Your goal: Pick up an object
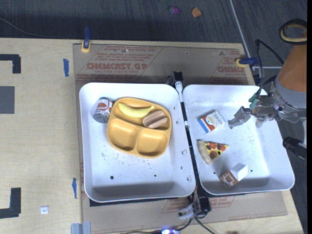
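Approach step: my gripper (pixel 242 116), fingers parted and holding nothing, hovers just right of the small carton (pixel 211 121) in right bin (pixel 273 182); next I must descend over it.

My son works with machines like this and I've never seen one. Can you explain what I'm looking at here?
This is one picture from a camera fixed above a workbench, looking down at a slant. Two shallow white bins sit side by side. The left bin holds a yellow plastic tray with three compartments; a toy banana and a toy sausage lie in its top compartment, and a small red and white can rests beside it. The right bin holds a small red, white and blue carton, a toy pizza slice and a little white and brown block. The grey and orange robot arm reaches in from the right; its pincer hovers beside the carton, holding nothing.
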`<state>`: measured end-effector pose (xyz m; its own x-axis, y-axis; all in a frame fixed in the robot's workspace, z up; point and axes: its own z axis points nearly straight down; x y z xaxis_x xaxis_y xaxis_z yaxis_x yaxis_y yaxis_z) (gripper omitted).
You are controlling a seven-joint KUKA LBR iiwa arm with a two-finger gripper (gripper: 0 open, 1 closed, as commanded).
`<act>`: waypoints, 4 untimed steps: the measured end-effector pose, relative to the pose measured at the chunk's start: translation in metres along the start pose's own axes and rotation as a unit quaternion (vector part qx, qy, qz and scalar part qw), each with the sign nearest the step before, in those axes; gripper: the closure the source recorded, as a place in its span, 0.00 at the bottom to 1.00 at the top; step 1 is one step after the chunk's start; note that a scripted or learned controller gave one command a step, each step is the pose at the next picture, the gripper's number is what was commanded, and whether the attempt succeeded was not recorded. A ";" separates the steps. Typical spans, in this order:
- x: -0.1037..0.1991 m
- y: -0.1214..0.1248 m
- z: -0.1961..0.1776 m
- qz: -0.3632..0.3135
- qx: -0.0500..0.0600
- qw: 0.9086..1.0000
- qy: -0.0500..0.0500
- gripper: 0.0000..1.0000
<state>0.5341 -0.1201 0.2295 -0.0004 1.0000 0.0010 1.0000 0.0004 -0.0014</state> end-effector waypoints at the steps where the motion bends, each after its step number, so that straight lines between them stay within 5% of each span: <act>1: -0.012 -0.050 0.135 0.000 -0.002 1.000 -0.001 0.00; 3: 0.016 -0.051 0.141 0.002 -0.008 1.000 -0.005 0.00; 4: 0.013 -0.049 0.129 0.004 -0.013 1.000 -0.009 1.00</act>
<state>0.4852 -0.1073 0.1006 0.0077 0.9998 -0.0170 0.9997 -0.0073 0.0246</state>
